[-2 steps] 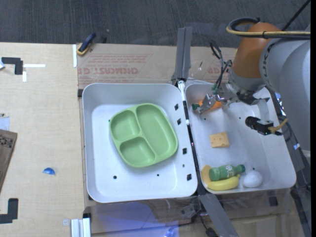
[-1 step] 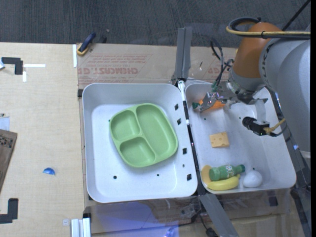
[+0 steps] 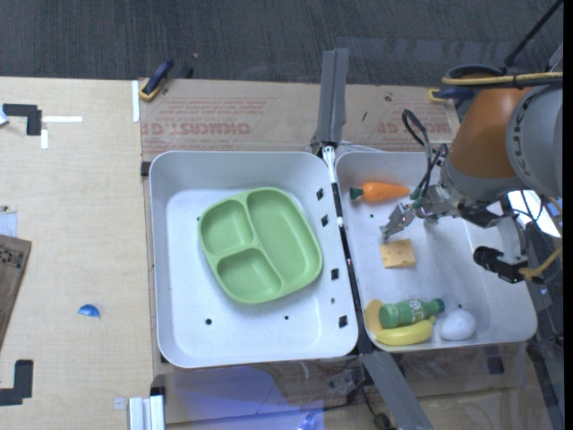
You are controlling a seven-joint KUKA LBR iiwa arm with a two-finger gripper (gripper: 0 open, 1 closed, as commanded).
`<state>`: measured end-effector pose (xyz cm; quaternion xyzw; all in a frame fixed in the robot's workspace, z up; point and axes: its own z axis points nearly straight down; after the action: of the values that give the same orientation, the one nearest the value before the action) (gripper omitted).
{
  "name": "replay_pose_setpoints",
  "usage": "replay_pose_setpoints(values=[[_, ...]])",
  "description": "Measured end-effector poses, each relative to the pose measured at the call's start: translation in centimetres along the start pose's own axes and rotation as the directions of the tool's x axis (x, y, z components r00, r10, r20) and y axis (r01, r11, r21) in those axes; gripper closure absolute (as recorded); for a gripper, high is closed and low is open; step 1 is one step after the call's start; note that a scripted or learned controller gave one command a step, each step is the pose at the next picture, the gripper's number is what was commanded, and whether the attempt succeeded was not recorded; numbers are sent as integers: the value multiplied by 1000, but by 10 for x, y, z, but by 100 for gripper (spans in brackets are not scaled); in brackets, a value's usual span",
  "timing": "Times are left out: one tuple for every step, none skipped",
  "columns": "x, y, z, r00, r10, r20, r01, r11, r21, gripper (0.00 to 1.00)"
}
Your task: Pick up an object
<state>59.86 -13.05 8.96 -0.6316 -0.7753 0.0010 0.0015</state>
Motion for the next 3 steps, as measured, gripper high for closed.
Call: replay_pose_setpoints(values=[[35, -39, 1, 973, -232, -1, 232, 973, 1, 0], [15, -45, 0, 995, -97, 0, 97, 995, -2, 0], [11, -42, -14, 996, -93, 6, 93, 996, -12, 100]])
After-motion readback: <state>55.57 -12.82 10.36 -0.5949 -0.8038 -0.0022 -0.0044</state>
